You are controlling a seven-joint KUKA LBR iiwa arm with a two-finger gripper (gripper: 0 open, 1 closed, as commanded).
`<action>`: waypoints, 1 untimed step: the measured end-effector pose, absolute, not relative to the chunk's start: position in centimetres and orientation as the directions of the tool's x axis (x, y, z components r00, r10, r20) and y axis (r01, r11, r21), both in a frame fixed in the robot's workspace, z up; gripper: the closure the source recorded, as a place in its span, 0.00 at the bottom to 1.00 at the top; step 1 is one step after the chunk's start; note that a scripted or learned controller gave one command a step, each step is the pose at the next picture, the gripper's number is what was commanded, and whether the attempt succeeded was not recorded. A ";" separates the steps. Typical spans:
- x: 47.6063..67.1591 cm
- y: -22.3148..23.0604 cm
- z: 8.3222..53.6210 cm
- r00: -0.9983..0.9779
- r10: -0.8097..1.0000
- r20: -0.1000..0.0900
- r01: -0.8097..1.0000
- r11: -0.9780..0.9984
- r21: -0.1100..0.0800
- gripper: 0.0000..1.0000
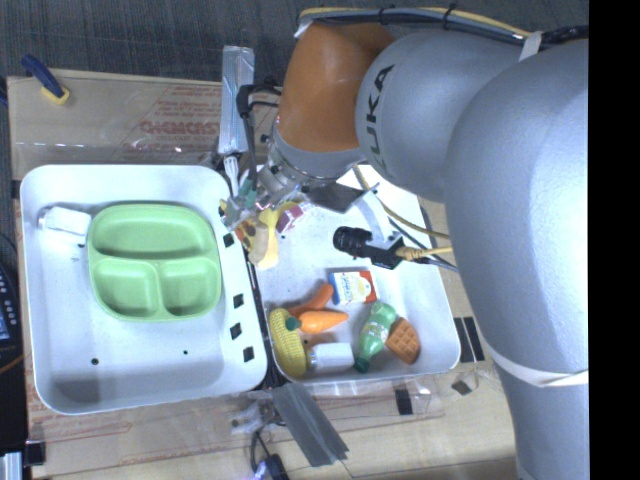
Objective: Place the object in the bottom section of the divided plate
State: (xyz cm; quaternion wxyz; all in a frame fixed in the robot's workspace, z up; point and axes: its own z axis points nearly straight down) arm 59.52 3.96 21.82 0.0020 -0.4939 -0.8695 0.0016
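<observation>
The tool (252,206) hangs over the inner edge of the right bin (430,298), just beside the divider. A pale yellow object (265,243) sits at its tips, but I cannot tell whether the tool is clamped on it. The green divided plate (155,260) lies in the left bin (60,368), well apart.

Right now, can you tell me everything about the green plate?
The green plate is pale green, smooth and plastic-looking, with rounded corners. Raised ridges split it into three sections: one wide one along the top of the view and two smaller ones side by side below. Nothing lies in any of them. It sits flat inside the left white bin, resting on the bin's floor, toward its upper part. A small white block lies by its upper left corner.
</observation>
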 end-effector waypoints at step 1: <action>59.5 3.9 21.8 -0.512 0.859 0.002 0.859 0.512 -0.005 0.00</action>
